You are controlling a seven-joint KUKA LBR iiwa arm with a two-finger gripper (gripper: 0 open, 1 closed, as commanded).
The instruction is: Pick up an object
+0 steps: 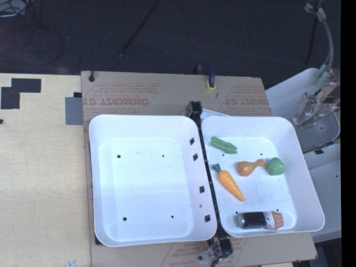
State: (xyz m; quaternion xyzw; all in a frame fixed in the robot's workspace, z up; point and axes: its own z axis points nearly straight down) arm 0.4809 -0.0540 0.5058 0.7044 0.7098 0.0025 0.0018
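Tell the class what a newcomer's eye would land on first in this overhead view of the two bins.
The bright orange carrot stands out first, lying aslant in the right bin near the divider. Behind it lie a green pod, a tan gourd and a green ball; a dark can lies at the front. The gripper hangs beyond that bin's far right corner.

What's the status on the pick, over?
Hand off the right bin's far corner, nothing visibly held. Carrot, green pod, orange gourd, green ball, dark tube lie in the right bin. Nothing blocks them.
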